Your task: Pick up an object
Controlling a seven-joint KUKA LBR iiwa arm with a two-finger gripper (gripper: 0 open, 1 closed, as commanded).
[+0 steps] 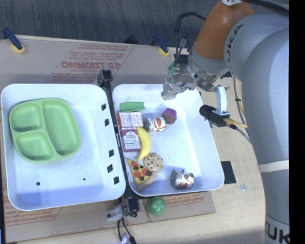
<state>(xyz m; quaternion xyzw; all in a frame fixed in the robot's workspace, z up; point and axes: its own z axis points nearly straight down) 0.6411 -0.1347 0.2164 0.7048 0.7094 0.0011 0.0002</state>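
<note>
Grey arm (254, 60) reaches over the right white bin (206, 151); its gripper (169, 91) hangs above the far rim, grip impossible to tell. Inside lie a yellow plastic banana (144, 142), a red-labelled can (182, 179) and a purple toy plum (170, 115).

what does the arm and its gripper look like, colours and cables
The arm is a thick, rounded grey body with an orange band above the wrist. Black cables loop around the wrist, and dark lettering shows at its base. The gripper is a small metallic grey assembly with a black fitting beside it.
</note>
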